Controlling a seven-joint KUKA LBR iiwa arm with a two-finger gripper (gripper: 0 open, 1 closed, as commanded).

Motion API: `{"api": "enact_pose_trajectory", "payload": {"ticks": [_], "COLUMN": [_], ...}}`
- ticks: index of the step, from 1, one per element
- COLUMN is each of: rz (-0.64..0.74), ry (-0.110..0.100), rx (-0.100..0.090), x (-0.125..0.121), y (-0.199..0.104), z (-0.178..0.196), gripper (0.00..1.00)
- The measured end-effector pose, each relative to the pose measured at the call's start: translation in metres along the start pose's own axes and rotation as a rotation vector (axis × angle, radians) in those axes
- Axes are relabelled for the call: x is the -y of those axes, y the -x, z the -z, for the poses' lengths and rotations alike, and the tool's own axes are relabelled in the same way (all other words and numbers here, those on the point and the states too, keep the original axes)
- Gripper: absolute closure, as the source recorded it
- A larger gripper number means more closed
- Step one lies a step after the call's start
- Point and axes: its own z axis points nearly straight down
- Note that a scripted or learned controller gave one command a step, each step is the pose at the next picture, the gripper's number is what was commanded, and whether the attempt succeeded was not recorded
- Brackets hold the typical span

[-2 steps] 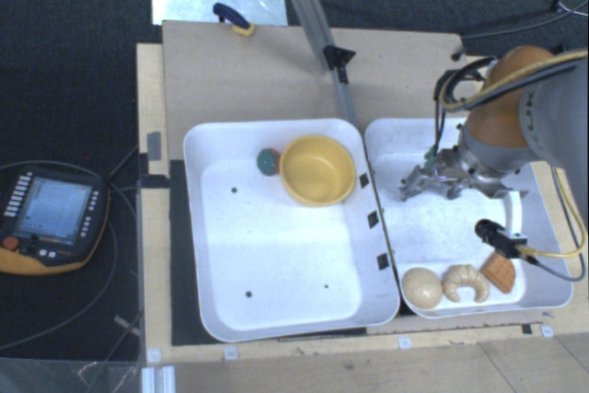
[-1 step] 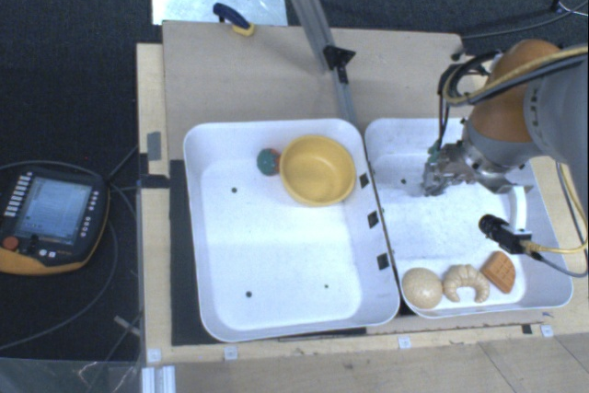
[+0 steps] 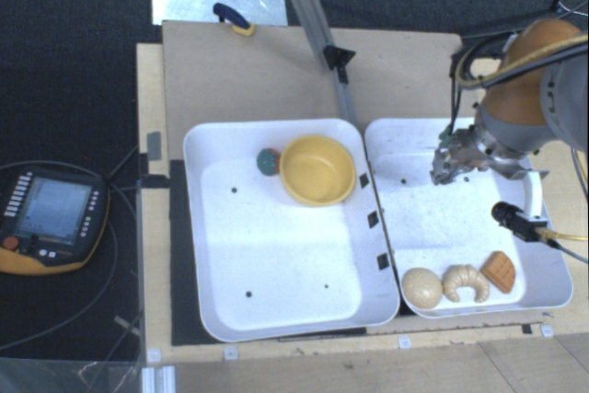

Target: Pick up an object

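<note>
My gripper [image 3: 448, 168] hangs over the upper part of the right bin [image 3: 405, 143], above bare white floor. Along that bin's near edge lie a round beige bun [image 3: 422, 287], a pale croissant [image 3: 467, 283] and a small orange waffle-like piece [image 3: 500, 271], all well below the gripper. In the left bin [image 3: 221, 290] a yellow bowl [image 3: 317, 169] sits at the top right, with a small dark green ball [image 3: 268, 161] touching its left side. Nothing is seen between the gripper's tips.
A metal pole [image 3: 308, 0] slants across the bench behind the bins. A blue and yellow clamp [image 3: 232, 17] lies at the bench's back edge. A teach pendant [image 3: 51, 216] rests on the floor at left. Cables [image 3: 525, 230] trail beside the arm.
</note>
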Motion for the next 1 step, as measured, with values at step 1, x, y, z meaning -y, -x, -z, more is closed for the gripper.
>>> {"api": "enact_pose_trajectory", "payload": {"ticks": [1], "rz": [0.0], "ry": [0.002], "rx": [0.0], "x": [-0.01], "y": [0.0051], "z": [0.0551], "gripper": [1.0]}}
